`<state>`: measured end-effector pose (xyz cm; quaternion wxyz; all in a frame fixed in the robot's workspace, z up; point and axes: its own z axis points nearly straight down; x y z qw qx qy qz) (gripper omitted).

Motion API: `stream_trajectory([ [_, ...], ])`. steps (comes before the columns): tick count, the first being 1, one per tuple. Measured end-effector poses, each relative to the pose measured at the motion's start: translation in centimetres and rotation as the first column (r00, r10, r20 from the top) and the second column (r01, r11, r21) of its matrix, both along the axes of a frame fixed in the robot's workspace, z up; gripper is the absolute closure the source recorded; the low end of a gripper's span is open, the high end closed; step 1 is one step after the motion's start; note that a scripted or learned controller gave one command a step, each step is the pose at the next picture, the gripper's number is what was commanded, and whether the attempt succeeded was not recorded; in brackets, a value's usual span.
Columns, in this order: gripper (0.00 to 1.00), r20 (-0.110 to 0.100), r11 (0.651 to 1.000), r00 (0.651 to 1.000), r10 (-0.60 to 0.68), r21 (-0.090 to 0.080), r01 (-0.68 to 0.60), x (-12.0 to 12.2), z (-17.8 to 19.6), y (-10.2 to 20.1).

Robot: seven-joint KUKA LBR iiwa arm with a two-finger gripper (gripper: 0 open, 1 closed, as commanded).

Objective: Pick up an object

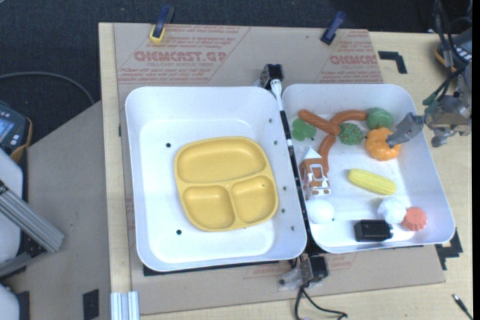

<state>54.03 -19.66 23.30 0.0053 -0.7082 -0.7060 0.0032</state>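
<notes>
orange round toy fruit (pixel 382 145), glossy plastic by the look of it, sits in the far right part of the right white bin (pixel 439 187), touching the green rounded toy (pixel 379 118) on its far side and close to the small green broccoli piece (pixel 350 133) on its left. you have the gripper (pixel 406 128) at its right shoulder, one grey finger reaching down to the fruit's edge; whether the claw is spread or closed, you cannot tell from this angle, and nothing is seen held in it. expect the fruit to be light, hard and slippery, likely to roll or squirt out of a shallow pinch, so take it across its widest middle. the yellow toy corn cob (pixel 372 180) lies nearer, well clear. the yellow divided plastic plate (pixel 223 183) rests in the left white bin (pixel 150 124).
</notes>
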Motion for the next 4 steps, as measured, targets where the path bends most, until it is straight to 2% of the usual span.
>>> stream_trajectory([
  [1, 0.00, 0.012, 1.000, 1.000, 0.003, -0.003, -0.003, 0.3, 0.6, 0.0],
  [2, 0.00, 0.007, 1.000, 1.000, 0.004, -0.001, -0.004, 1.2, -4.3, 0.1],
  [3, 0.00, 0.005, 1.000, 1.000, 0.003, 0.000, -0.003, 1.2, -10.7, -0.2],
  [4, 0.00, 0.007, 1.000, 1.000, 0.003, -0.001, -0.003, 1.1, -15.1, -0.1],
])
